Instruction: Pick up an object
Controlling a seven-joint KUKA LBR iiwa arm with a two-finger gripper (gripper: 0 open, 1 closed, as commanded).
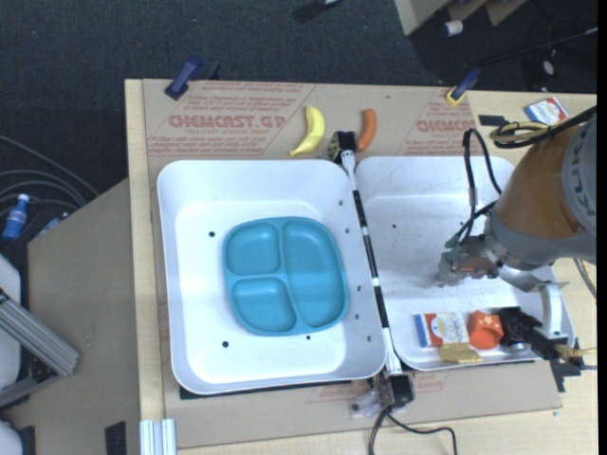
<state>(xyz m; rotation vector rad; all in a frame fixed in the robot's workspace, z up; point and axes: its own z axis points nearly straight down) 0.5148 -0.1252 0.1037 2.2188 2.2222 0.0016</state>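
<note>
Whether the pincer (458, 265) is spread cannot be told; the small carton (441, 329) could be missed, lying apart.

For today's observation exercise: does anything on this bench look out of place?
Yes. A yellow plastic banana and an orange carrot-like toy lie on the brown board behind the white bins, outside both, where picking seems unlikely.

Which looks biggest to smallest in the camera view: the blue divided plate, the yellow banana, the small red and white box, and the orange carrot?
1. blue divided plate, by far the largest
2. red and white box
3. yellow banana
4. orange carrot

The box and banana look close in size, so their order is unsure.
</note>
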